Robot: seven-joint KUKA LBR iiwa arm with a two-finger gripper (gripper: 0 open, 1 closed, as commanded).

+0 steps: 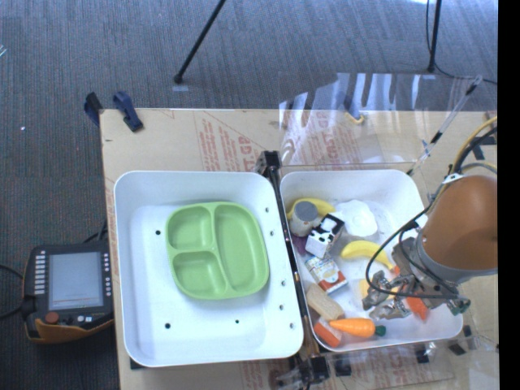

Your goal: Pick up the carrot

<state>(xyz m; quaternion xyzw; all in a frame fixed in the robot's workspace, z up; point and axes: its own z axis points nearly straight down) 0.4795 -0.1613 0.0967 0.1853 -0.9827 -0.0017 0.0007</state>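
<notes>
Currently the gripper [396,296], its grasp state impossible to tell, is hovering just above the carrot [355,327], risking snagging crowded neighbouring toys instead.

Fixed overhead camera, slanted down on bins [130,218].

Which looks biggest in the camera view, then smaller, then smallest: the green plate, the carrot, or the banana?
1. Green plate, biggest by far.
2. Carrot and banana look about alike, so I won't rank them.
</notes>
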